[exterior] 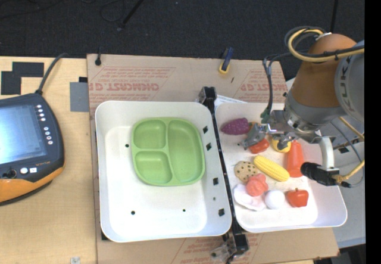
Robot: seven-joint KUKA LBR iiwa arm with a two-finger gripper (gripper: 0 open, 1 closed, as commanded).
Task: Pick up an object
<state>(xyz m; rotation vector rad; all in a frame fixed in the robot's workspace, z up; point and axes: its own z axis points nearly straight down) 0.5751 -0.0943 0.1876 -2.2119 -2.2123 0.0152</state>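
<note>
The two-finger gripper (259, 136) is positioned low over the upper part of the right-hand shallow white bin (333, 212), at the end of the grey arm with its orange band (318, 75), which enters from the right of the camera view. Whether the gripper is open or closed cannot be determined; the metal parts at its tip are too small and cluttered to read. No object is visibly held by it.

Directly beneath or beside the gripper tip lies a small red rounded toy (259, 146); contact between the two cannot be confirmed. A purple toy resembling a grape cluster (236, 126) lies to the left of the gripper, near the bin's upper left corner. A small yellow item (280, 145) sits just right of the red toy, next to an orange carrot-shaped toy (294, 160) standing roughly upright in the view.

Lower in the same bin: a yellow plastic corn cob (271, 168) lies at a slant, a tan speckled cookie-like piece (243, 170) sits to its left, and a pink lumpy toy (257, 185) lies below both. A white round object (274, 199) and a red pepper-like toy (297, 197) rest near the lower edge, with a pale flat piece (244, 199) to their left.

The left-hand shallow white bin (119, 209) contains a light green three-compartment plastic tray (167, 151). A handheld control pendant with a screen (24, 143) rests on the bench at far left.
</note>
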